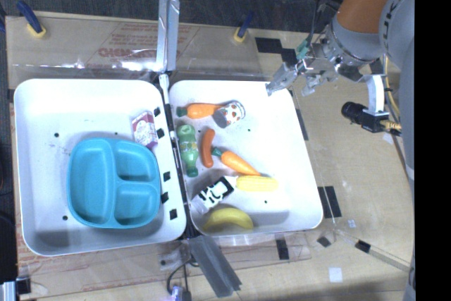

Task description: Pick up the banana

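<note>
tool (287,78) hangs over the upper right corner of the right bin (299,151), fingers angled down and left toward the bin's rim. nothing sits between them. whether they are spread or pressed together cannot be told at this angle. grey arm (394,10) with its orange band enters from the right, above the desk (359,180).

banana (227,219) lies at the bottom edge of the right bin, near the front left corner, well apart from the tool and diagonally across the bin from it. the banana lies flat, curved, long axis roughly left to right.

between tool and banana, going down the bin: an orange carrot-like piece (201,110) touching a small grey and white object (230,112) near the top; a green vegetable (187,149) along the left wall; a reddish sausage-shaped piece (207,147) just beside it; another carrot (238,162) lying on a slant; a yellow oblong piece (256,184) just below that; a black and white item (215,191) just above the banana's left end.

left bin (42,116) holds a blue divided tray (113,183) and a small packet (144,129) near the wall it shares with the right bin.
</note>
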Controlling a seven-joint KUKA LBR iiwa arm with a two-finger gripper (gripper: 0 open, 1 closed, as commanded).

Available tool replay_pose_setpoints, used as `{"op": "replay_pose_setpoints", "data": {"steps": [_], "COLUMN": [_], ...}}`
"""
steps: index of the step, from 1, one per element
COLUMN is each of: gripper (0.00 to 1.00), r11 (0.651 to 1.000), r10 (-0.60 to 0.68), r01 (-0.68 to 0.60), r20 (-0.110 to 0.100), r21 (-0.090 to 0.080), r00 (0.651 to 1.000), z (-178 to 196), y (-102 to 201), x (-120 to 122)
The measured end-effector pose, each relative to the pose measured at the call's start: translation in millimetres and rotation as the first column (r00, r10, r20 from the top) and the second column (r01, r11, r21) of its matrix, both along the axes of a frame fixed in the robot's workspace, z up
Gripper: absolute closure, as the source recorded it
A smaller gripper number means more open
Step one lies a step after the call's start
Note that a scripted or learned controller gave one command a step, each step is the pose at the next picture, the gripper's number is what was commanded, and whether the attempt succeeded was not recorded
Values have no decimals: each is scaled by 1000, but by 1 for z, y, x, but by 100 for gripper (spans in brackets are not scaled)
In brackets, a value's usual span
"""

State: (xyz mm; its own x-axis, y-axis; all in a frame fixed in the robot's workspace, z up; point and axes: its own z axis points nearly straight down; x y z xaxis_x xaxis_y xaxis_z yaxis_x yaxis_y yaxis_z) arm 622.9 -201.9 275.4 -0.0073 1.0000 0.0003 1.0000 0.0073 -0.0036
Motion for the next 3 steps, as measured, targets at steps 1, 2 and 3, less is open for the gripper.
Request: {"op": "replay_pose_setpoints", "data": {"steps": [1, 2, 3], "gripper": [0, 0, 0], "r11": [982, 995, 1000], "r10": [-191, -100, -20], "r01": [191, 100, 20], "r20": [-2, -2, 0], "r21": [0, 0, 0], "r00": [982, 995, 1000], "z": [-25, -69, -99], "y": [16, 58, 6], "x": [16, -52, -138]}}
